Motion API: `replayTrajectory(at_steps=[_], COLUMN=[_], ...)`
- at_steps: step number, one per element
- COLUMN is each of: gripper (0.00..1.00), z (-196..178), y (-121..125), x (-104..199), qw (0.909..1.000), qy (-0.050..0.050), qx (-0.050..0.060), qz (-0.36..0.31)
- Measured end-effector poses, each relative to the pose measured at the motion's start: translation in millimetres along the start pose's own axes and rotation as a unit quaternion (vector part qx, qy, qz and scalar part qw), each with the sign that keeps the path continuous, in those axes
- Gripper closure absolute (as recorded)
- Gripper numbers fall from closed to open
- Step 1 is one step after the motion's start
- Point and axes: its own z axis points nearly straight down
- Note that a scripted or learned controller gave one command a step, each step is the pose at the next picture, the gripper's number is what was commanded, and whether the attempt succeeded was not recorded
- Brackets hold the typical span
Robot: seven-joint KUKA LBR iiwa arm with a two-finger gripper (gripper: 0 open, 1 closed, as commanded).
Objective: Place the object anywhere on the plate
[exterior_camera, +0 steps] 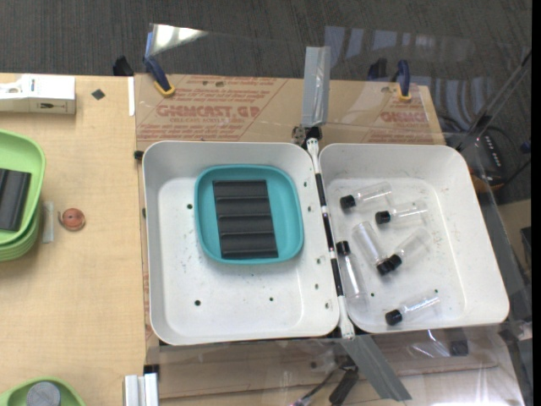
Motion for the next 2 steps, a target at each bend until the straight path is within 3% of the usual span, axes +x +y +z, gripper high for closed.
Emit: replayTrajectory(at_steps=[1, 2], gripper=[0.0, 0.0], z=[89, 146], y=[0, 0], x=[0, 0], qw=[1.0, 1.0], qy=[0.0, 0.0], qx=[0.001, 0.001], qz=[0.001, 0.002])
